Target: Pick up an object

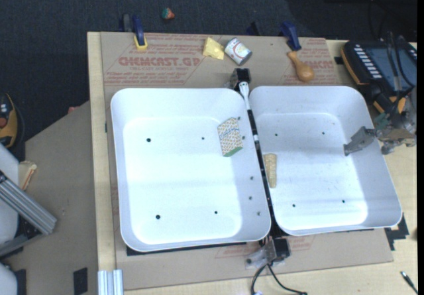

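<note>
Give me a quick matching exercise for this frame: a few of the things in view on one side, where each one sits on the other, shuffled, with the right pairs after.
Things:
1. patterned box
2. tan block
3. yellow wedge
4. end effector

Places:
A. on the bare board behind the bins
B. over the right bin's right side
C. in the left bin, near its right wall
D. in the right bin, against its left wall

Pairs: 1-C, 2-D, 3-A, 4-B
</note>
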`<state>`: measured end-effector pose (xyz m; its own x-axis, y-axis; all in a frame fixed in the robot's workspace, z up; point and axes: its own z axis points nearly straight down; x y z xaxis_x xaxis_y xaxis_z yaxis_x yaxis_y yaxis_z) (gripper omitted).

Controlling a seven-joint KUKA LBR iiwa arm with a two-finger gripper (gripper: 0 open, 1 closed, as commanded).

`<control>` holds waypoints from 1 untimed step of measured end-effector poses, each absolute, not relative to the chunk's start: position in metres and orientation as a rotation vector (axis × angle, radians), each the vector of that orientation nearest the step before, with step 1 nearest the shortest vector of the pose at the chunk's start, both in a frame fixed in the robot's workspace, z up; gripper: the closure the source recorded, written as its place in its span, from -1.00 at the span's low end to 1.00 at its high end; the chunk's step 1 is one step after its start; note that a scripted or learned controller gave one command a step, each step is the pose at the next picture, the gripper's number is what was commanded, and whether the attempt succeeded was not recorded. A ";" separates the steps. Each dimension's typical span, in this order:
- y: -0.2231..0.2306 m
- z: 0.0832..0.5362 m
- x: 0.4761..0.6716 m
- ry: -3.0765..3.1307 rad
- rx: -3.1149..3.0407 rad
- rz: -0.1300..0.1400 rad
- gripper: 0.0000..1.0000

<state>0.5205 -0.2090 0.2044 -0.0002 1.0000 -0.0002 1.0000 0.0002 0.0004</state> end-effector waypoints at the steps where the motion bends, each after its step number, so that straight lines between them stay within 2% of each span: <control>1: -0.192 0.457 0.495 2.210 2.204 0.015 -1.00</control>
